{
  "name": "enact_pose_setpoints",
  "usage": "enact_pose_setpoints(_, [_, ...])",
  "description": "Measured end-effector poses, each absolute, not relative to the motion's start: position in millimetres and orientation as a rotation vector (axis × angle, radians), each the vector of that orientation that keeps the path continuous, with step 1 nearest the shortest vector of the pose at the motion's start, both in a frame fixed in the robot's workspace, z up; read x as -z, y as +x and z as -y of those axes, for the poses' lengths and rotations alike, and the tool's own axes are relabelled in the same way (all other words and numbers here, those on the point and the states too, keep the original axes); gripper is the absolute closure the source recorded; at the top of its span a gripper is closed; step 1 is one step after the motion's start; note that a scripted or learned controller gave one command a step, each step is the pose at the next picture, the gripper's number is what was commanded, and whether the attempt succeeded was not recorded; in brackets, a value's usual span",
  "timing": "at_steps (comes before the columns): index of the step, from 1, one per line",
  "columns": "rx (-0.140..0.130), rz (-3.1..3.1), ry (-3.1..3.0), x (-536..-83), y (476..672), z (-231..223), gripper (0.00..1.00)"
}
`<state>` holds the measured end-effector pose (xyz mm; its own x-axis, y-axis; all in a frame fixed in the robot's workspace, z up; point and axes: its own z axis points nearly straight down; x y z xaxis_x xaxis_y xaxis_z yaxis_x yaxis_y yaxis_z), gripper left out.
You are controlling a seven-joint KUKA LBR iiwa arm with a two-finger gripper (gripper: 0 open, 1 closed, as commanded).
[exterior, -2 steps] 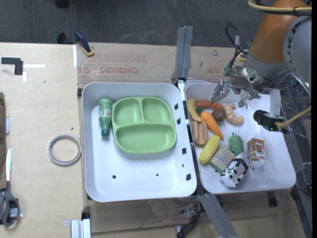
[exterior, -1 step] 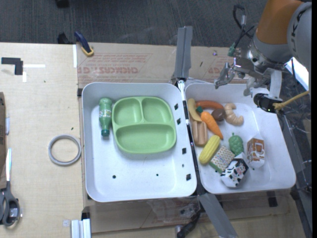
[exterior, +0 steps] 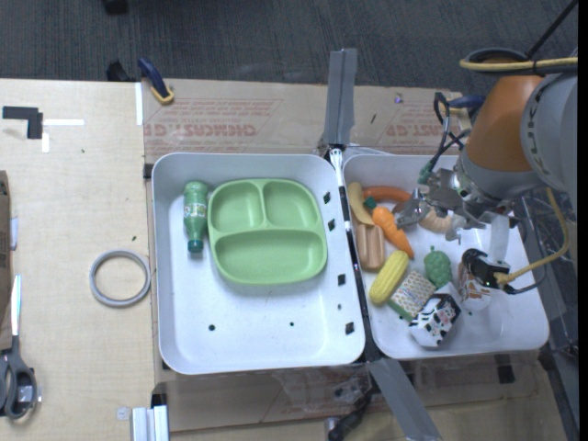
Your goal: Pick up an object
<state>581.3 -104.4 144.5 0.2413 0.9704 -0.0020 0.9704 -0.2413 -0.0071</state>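
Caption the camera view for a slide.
KUKA gripper poised over toy food in the right bin; green divided plate and green bottle in the left bin.

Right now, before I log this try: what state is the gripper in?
Gripper: low over the right bin, beside the toy carrot; open or shut cannot be told.

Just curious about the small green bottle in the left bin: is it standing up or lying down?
Lying down. The green bottle rests on its side on the left bin floor, beside the green divided plate.
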Motion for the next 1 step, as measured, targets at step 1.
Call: enact_pose_setpoints(1, [-0.006, 2.103, -2.330, -89.1, 595.2, 94.3, 0.00])
